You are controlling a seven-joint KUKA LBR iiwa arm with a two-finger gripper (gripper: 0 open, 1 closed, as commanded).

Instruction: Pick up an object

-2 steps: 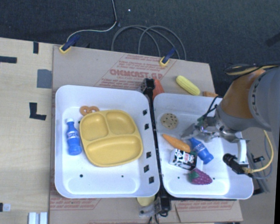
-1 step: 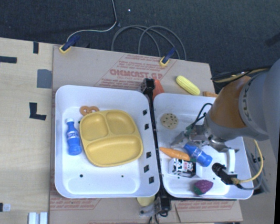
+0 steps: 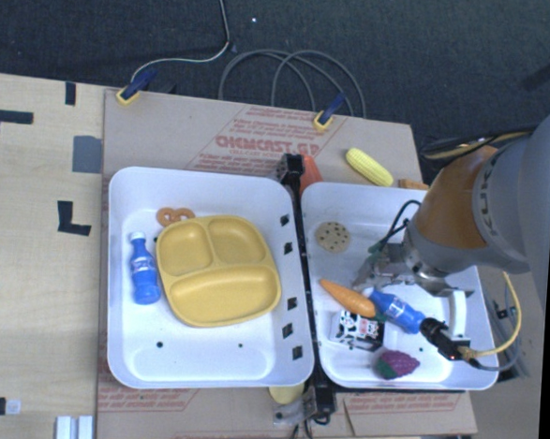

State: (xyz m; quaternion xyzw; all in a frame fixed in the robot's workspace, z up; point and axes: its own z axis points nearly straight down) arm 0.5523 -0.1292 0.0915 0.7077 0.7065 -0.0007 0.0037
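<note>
At the left of the frame the bench shows pale wood with dark tape marks, and a brown board lies under both bins. The left bin holds a small blue bottle lying near its left wall, just beside a yellow divided plate that fills the bin's middle; a small brown pretzel-shaped piece peeks out at the plate's upper left edge, partly covered by it. Between the bins a dark divider with clips runs down the frame. In the right bin, a brown cookie lies near the upper left corner, an orange carrot lies slantwise at the centre, and below it sits a small black-and-white item too blurred to name. A purple object rests near the bin's lower wall. A yellow corn cob lies outside, above the right bin on the board. The arm enters from the right edge, cut off by the frame, its orange band above the bin. The hand hangs low over the carrot's right end; whether it is apart or together I cannot tell. A blue and black part of the arm covers the bin floor to the right of it.
</note>
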